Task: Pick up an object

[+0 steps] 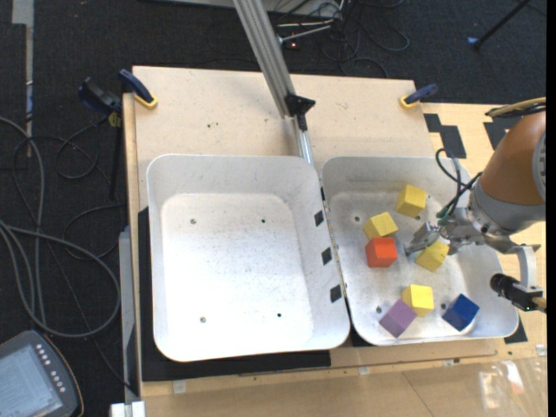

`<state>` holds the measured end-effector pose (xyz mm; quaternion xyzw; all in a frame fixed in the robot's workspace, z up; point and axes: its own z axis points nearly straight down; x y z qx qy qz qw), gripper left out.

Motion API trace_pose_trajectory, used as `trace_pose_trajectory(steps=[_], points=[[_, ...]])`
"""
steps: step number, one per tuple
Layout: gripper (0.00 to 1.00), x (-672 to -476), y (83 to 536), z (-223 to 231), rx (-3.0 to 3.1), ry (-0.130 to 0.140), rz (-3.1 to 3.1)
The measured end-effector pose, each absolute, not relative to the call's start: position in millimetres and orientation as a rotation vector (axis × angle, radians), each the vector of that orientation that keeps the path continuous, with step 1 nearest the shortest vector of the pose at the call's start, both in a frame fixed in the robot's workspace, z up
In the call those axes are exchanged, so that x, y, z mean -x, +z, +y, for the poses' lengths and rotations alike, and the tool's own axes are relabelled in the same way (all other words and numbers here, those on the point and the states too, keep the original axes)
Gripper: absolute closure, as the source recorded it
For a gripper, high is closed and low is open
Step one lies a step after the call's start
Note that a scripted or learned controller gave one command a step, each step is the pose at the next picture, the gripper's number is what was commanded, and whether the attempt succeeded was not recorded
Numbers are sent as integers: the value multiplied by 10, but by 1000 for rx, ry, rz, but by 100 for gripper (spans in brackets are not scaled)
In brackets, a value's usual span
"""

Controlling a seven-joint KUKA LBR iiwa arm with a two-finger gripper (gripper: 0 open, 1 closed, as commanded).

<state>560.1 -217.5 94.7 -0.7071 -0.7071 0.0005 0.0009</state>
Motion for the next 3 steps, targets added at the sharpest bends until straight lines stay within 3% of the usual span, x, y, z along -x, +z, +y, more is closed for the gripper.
trace_pose_trajectory(steps=[1,2,3], points=[[100,-5608,1058,-2180,2223,-1,-2223],[100,-5674,1688,-2199,2225,-5,-2230],[100,-5613,2152,-2181,2223,-3,-2229]])
